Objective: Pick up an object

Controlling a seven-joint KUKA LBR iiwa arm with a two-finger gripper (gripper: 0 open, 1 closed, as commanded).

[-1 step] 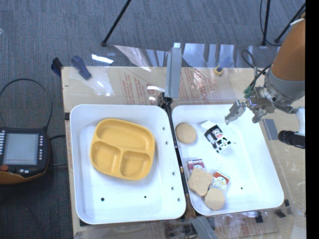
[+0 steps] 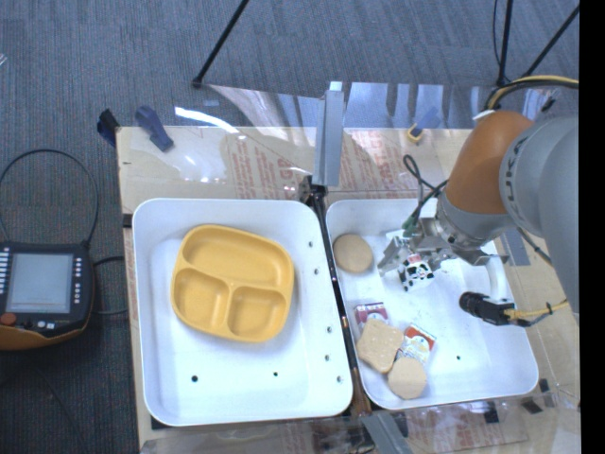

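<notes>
Camera view: end effector (image 2: 405,261) touching cow toy (image 2: 415,272), orientation unclear.

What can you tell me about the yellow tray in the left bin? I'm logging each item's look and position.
The yellow tray is a rounded-square plate of what looks like matte plastic, with a raised rim and three compartments: one long section along its far side and two smaller ones on its near side. All three look bare. It lies flat and right side up, turned slightly askew, on the floor of the left white bin, a little toward the far left. Nothing else touches it.
</notes>
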